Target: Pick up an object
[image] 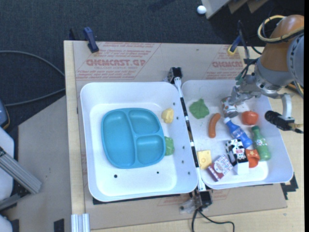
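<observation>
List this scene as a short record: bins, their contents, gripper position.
left bin: blue divided plate, small yellow piece, green piece at the plate's right edge
right bin: green leaf, sausage, red tomato, blue bottle, green bottle, cheese wedge, small cartons
gripper: above the right bin's far end, beside the tomato
held: nothing visibly between the fingers

Two bins sit side by side on the bench. The left bin holds a divided plate at its centre. The right bin holds a leaf at upper left, a sausage below it, two bottles right of centre, and small packets near the lower edge.
</observation>
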Controlling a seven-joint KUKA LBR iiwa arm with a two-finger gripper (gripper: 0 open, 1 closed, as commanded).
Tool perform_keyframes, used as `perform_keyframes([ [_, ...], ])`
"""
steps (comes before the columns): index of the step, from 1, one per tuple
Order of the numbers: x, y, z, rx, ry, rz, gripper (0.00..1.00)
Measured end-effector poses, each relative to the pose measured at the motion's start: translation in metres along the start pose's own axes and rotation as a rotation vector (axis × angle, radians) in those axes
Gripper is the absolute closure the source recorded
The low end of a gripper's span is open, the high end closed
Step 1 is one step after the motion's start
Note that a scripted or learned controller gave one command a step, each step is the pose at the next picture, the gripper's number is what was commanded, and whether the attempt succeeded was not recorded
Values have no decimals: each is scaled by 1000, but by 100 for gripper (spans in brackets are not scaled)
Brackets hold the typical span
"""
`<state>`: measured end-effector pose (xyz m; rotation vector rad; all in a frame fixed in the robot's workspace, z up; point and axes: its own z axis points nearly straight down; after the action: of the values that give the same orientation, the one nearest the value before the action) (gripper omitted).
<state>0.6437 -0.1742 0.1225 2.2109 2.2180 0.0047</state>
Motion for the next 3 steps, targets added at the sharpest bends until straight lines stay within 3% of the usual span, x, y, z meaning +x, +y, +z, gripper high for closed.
perform_keyframes([
  [1,1,-2,4,8,3,0,0],
  [2,57,-31,38,11,6,2,0],
  [3,57,-31,27,9,6,2,100],
])
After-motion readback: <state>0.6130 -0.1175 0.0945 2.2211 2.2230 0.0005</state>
